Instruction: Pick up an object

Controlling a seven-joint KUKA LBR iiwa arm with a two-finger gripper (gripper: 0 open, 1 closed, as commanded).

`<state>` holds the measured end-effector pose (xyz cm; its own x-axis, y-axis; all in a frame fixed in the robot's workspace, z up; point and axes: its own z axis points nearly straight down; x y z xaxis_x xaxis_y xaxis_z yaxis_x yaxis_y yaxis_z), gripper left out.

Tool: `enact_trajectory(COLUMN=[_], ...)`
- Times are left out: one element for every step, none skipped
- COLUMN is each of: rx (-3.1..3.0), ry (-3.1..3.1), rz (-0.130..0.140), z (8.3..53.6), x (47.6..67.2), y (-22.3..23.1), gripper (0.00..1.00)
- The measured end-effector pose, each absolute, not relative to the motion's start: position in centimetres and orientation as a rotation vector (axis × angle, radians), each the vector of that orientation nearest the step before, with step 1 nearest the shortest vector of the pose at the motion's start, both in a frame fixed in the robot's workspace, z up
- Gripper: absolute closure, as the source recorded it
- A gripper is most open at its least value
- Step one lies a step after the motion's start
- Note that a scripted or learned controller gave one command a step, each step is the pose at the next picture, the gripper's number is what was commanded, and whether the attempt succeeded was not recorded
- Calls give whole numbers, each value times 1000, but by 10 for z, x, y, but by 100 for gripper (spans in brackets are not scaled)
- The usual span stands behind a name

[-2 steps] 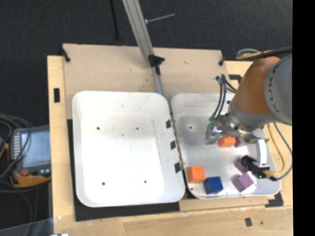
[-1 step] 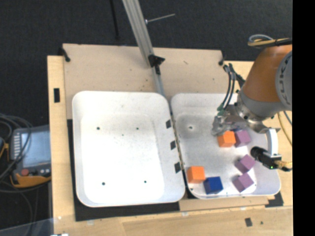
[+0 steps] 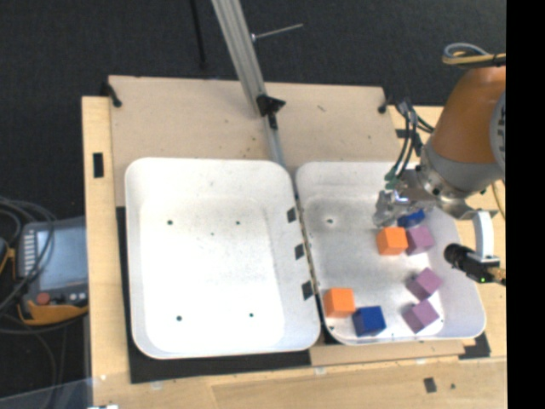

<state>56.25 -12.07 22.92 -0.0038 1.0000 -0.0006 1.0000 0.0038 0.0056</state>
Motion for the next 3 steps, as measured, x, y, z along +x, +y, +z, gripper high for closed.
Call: enact_trajectory(rx=[2214, 2211, 2211], ry=[2228, 2232, 2232], rz=[1, 5, 4], z=[225, 235, 246], x=[566, 571, 574], y=[-77, -16, 38], gripper=[100, 100, 100])
